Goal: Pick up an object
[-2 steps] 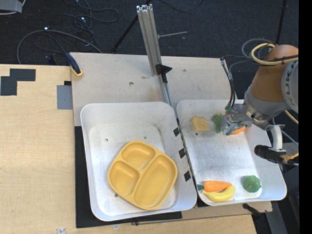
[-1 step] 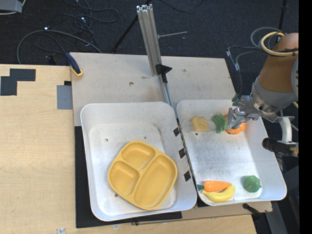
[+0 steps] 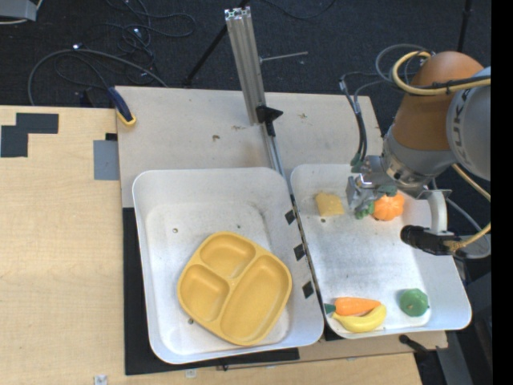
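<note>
1. Bench setting: two shallow white bins stand side by side on a pale board, with dark floor behind.
2. Task's thing, as judged: an orange toy fruit (image 3: pixel 389 207) with a green bit at its left. It lies in the far part of the right bin (image 3: pixel 449 321), near the far right corner.
3. Gripper (image 3: pixel 363 196): it hangs over that bin just left of the orange fruit, touching it or very nearly. Whether it is open or closed cannot be told, and nothing is plainly held in it.
4. Advice for the step: centre the gripper over the round body of the fruit, not its green edge. Come straight down, close across the widest part, then lift slowly. A round toy may roll or squirt out toward the bin wall.
5. Pale yellow lump (image 3: pixel 329 205): it sits just left of the gripper and is best kept out of the close.
6. Near end of the right bin: a carrot (image 3: pixel 356 305) lies against a banana (image 3: pixel 365 320), with a green fruit (image 3: pixel 414 301) a little to their right. All three are well apart from the gripper.
7. Left bin (image 3: pixel 141 192): it holds a yellow divided plate (image 3: pixel 234 288) lying flat.
8. Board (image 3: pixel 192 127): bare and lightly marked, with an aluminium post (image 3: pixel 244 62) rising from it behind the bins.
9. Surroundings: a light wooden table (image 3: pixel 56 239) stands to the left, and cables (image 3: pixel 88 50) are strewn on the floor beyond.
</note>
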`<state>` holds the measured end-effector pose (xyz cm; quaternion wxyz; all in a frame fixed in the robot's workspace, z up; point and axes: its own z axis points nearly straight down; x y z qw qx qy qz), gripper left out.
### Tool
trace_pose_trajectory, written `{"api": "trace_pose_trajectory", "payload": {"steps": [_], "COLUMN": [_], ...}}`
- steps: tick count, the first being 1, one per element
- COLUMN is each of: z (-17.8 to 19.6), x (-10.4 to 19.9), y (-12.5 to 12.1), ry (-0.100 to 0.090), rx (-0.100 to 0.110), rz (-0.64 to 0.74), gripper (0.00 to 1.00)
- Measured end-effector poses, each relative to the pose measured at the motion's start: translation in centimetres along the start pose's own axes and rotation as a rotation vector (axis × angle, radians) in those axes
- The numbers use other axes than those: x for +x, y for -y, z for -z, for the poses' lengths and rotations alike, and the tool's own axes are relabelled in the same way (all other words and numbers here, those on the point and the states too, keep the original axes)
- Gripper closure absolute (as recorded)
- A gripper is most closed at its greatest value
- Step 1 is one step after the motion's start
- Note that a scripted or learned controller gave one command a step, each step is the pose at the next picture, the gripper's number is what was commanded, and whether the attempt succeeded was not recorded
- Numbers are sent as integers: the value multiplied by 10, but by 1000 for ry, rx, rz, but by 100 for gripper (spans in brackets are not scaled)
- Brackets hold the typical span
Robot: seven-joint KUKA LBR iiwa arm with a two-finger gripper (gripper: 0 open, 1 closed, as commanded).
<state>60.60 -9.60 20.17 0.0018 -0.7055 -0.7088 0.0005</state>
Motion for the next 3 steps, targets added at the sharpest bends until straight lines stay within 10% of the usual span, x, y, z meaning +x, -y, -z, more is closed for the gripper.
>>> {"api": "trace_pose_trajectory", "payload": {"steps": [3], "z": [16], "x": [160], "y": [-13], "ry": [1], "rx": [-1], "rz": [0], "gripper": [100]}}
